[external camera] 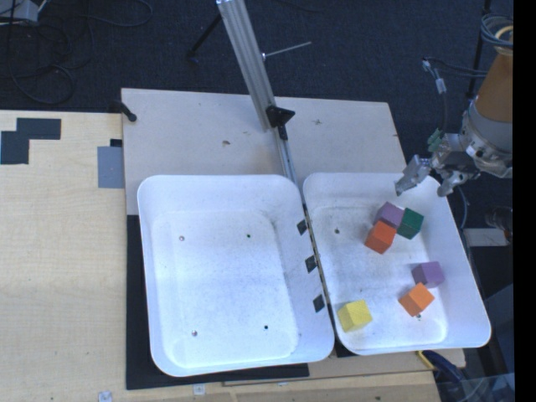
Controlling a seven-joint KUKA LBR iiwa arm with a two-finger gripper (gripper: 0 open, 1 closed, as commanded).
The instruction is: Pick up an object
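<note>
The right bin (469, 321) holds several small cubes. A purple cube (389, 214), a green cube (410, 223) and an orange-red cube (380, 237) huddle together near its far side. Closer to the front lie another purple cube (428, 273), an orange cube (416, 299) and a yellow cube (354, 315). My gripper (429, 179) hangs above the bin's far right rim, up and to the right of the huddled cubes. Its two fingers are spread apart with nothing between them.
The left bin (159, 224) sits beside the right one, joined by black clips (310, 263). A slanted aluminium bar (251, 65) rises from behind the bins. Light wooden bench surface lies to the left.
</note>
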